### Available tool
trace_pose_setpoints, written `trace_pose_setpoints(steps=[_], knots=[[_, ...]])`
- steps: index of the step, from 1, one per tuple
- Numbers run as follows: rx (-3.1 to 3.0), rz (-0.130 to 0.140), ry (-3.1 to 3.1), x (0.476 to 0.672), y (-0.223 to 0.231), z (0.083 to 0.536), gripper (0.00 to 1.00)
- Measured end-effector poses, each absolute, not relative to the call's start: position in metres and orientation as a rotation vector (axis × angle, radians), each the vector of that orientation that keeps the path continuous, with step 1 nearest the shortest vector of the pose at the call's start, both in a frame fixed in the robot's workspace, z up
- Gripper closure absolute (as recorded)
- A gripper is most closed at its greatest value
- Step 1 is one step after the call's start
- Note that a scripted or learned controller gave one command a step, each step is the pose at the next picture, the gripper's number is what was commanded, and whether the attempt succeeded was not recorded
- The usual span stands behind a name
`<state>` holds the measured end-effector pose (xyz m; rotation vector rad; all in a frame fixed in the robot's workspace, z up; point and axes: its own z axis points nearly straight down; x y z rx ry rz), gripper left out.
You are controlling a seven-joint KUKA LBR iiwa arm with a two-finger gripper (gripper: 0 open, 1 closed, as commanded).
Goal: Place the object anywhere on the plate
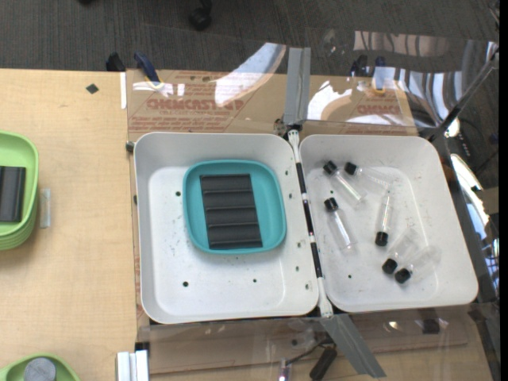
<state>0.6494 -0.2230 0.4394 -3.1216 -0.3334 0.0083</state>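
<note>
A teal square plate [274, 213] lies in the left white bin [159, 236], with a dark ribbed block [230, 209] on its middle. Several clear vials with black caps lie scattered in the right white bin [444, 284]: one [337, 221] near the bin's left side, one [383, 217] in the middle, a pair [341, 173] toward the back left, and a pair [405, 260] at the front right.
A green plate [24, 157] carrying a dark block [9, 194] sits at the bench's far left edge. A metal divider [305, 213] runs between the two bins. Clear plastic sheeting [381, 86] and cardboard [198, 105] lie behind the bins.
</note>
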Motion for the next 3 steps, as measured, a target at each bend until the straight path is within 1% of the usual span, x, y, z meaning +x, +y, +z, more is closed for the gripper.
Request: trace_pose_setpoints(steps=[1,3], knots=[[-3.123,0.006,-0.318,0.6539,-0.2226,0.4383,0.0],[-3.124,0.008,-0.312,0.6522,-0.2234,0.439,0.0]])
